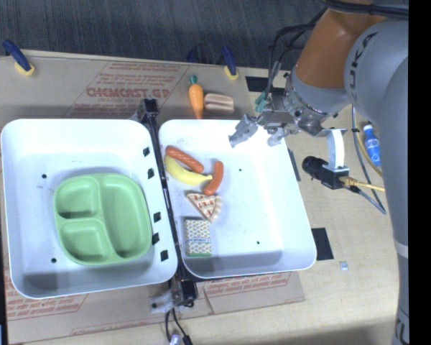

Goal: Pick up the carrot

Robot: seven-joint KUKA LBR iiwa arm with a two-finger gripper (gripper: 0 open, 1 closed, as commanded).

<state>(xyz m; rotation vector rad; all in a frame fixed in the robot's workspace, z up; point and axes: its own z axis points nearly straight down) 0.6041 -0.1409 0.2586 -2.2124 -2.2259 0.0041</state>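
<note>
The surface (pixel 345 279) is seen from above, carrying two white bins side by side on brown cardboard. The grey arm (pixel 373 63), with its orange band, reaches in from the right, and its pincer (pixel 257 130) hangs over the far right corner of the right bin (pixel 273 214). The two fingers are seen spread apart, with nothing between them.

The left bin (pixel 29 192) lies well to the left of the pincer and holds a green divided plate (pixel 100 218). Inside the right bin, down and to the left of the pincer, a small cluster of toy food is found: a banana (pixel 185 172) touching two sausages, one (pixel 184 159) just above it and one (pixel 214 177) at its right end, then a wedge of pizza (pixel 205 205) below them, and a small patterned packet (pixel 197 236) nearest the camera.

The carrot (pixel 195 99) lies outside both bins, on the cardboard just beyond the far rim of the right bin, to the left of the pincer and a little farther back. A small sandwich-like block (pixel 218 103) sits just beside it, on the side nearer the pincer.

The task is judged to be at an early stage: the carrot is untouched and nothing is held. The pincer is yet to be brought over the carrot, lowered, closed on it and raised.
</note>
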